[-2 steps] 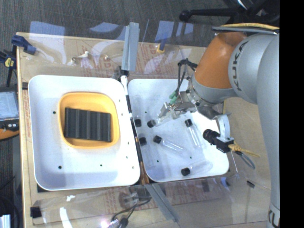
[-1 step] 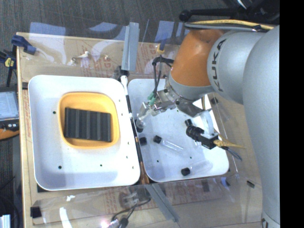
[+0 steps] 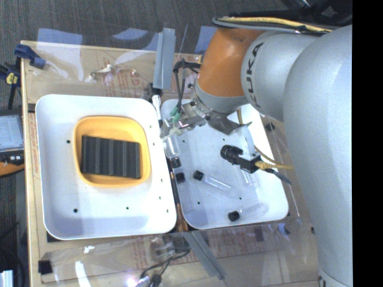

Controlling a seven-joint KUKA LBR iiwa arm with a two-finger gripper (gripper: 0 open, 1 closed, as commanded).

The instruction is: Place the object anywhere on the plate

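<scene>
Presumably pick step: gripper (image 3: 170, 130) low over right bin (image 3: 269, 211) edge, grip state unreadable; plate (image 3: 112, 154) lies beyond, leftward.

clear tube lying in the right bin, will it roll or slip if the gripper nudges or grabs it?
Likely both. The clear tube looks like a slim cylinder lying flat on the smooth floor of the right bin, so a side nudge would probably roll it. Its glossy see-through wall suggests a slippery, light thing, possibly fragile.
</scene>
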